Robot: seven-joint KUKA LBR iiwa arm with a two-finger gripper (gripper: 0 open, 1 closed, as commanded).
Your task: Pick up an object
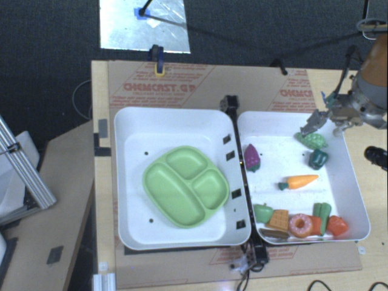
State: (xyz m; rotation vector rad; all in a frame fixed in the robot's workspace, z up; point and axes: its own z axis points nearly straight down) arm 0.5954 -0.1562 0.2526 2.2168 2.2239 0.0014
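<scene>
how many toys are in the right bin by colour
green: 4 (by the fingers, dark one, front left, front right)
purple: 1
orange: 2 (carrot, waffle)
pink: 1
red: 1
total: 9

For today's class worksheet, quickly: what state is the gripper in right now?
Gripper: cannot be told; it hangs just above the light green leafy toy vegetable.

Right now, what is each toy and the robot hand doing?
gripper: hovering over the right bin's far corner, holding nothing visible
green plate: flat in the left bin, nothing on it
purple toy: lying by the divider
carrot: lying on its side
donut: lying flat among toys at the near wall
</scene>
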